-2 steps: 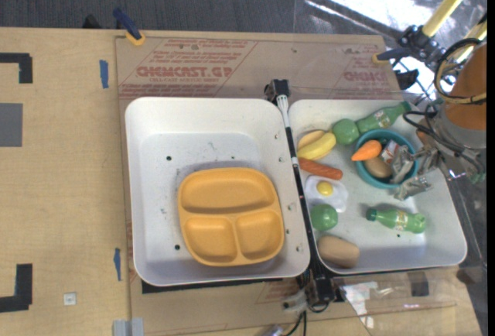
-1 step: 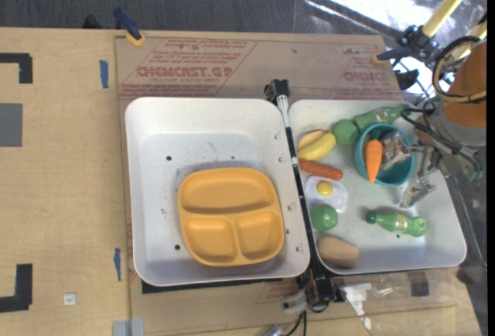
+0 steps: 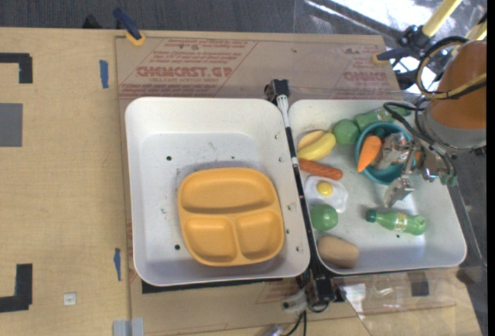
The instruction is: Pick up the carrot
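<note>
So this looks like the approach step, no grab yet as far as I can judge. The carrot is in the right bin, up toward its far edge, leaning tip-down against the rim of a small teal bowl. The arm comes in over the right bin's right edge and the claw hangs just beside that bowl on the near side, close to the carrot but not around it.

How far the claw is spread? Honestly can't tell, it's a tangle of metal and cables from this angle. Nothing visibly sits in it, and I can't say whether it's touching the bowl.

Next move, I'd guess: shift toward the far-left a bit so it lines up over the carrot's orange body, then come down without hooking the bowl rim. It's crowded in there: a banana and a green thing toward the far side, a green bottle near the claw.

The left bin just holds a yellow divided plate, nowhere near the action.
</note>
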`<act>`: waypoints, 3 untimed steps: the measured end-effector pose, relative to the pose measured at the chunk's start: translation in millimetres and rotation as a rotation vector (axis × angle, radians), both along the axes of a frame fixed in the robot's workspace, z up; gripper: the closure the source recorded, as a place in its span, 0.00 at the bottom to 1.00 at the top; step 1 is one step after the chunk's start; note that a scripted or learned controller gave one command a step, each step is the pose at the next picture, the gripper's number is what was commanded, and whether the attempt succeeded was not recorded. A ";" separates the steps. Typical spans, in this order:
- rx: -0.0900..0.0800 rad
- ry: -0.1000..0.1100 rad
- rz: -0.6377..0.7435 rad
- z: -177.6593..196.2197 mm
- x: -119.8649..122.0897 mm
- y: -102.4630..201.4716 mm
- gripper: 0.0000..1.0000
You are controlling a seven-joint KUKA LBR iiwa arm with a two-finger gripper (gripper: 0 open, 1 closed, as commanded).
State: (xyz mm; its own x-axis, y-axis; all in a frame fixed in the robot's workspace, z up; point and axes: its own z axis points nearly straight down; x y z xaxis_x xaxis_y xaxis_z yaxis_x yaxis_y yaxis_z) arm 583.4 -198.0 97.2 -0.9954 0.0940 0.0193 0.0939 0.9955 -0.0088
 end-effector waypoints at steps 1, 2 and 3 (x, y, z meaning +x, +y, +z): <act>-0.001 -0.030 -0.297 -5.6 55.6 1.8 0.00; 0.000 -0.036 -0.296 5.5 57.3 3.2 1.00; 0.010 -0.057 -0.187 3.9 -33.6 -21.8 1.00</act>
State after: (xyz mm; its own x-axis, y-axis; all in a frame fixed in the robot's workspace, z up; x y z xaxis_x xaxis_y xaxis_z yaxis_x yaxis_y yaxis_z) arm 549.8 -219.8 101.1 -0.9602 0.2772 -0.0353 0.2770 0.9608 0.0114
